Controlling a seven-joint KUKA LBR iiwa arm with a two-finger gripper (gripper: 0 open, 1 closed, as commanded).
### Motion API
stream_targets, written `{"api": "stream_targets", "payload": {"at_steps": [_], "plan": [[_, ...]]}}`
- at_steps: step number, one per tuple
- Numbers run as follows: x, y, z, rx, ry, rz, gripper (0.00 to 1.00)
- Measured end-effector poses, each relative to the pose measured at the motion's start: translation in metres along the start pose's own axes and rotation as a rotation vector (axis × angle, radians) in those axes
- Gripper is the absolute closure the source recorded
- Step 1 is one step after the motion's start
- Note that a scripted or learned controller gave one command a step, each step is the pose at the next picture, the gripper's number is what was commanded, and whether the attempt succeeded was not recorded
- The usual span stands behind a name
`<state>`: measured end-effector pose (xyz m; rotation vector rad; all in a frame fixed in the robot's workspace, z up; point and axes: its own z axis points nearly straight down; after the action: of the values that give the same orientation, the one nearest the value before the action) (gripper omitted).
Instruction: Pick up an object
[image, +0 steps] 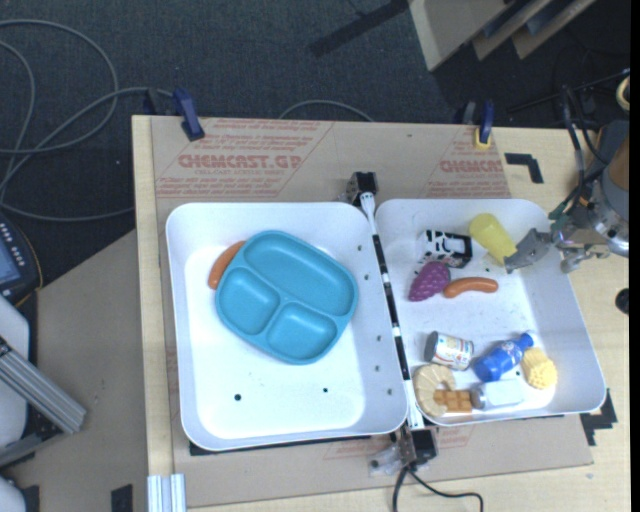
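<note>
- Blue plastic is dominating the left white bin (200, 330), where a sectioned blue tray (287, 296) is lying tilted, with an orange sausage-shaped toy (224, 263) peeking out from under its upper left edge.
- Over in the right white bin (575, 330), the toys are sitting in two loose groups.
- Up top, a yellow cylinder-shaped toy (492, 236) is lying just beside a small black-and-white item (447, 244), too small to identify.
- Below those, a purple bunch of toy grapes (430, 280) is resting just beside an orange toy hot dog (470, 288).
- Along the bin's near edge, a small white can with a red label (451, 350) is lying on its side, next to a blue plastic bottle (502, 360) and a yellow toy corn cob (540, 370).
- A round tan cracker-like piece (437, 390) is sitting in the near left corner of that bin.
- The grey gripper (545, 250) is reaching in from the right, hovering over the upper right part of the right bin, near the yellow cylinder.
- I cannot tell how the jaws are standing, and nothing is visibly caught between them.
- Both bins are resting on the brown paper-covered counter (250, 160).
</note>
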<state>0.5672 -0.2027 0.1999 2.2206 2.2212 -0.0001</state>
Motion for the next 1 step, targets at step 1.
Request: {"api": "stream_targets", "payload": {"at_steps": [1], "plan": [[0.0628,0.0596,0.1227,0.006,0.004,-0.007,0.0]]}}
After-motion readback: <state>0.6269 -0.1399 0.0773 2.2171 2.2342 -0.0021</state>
